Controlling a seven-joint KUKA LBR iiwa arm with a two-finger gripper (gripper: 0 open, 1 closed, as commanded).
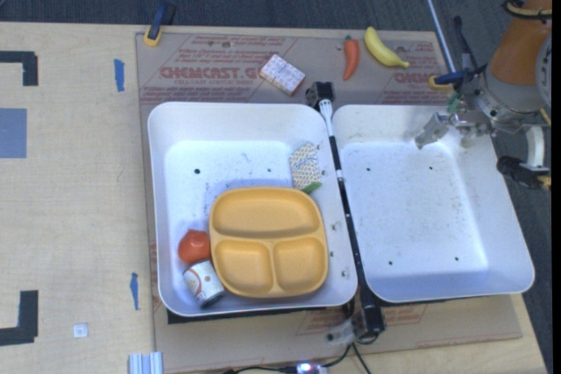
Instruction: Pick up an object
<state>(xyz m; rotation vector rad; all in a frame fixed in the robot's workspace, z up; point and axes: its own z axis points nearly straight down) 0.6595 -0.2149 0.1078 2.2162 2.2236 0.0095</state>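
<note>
We read "CHEMCAST" on the brown sheet (210, 70) behind the bins. The gripper (434, 131) hung over the right bin (438, 215), far corner. The yellow divided tray (267, 241), tomato (194, 246) and small can (202, 282) lay well apart from it, in the left bin (175, 144).

The arm (524, 48) wears an orange band above grey, metallic wrist hardware — black cables (one blue-clipped) trail beside it.
</note>
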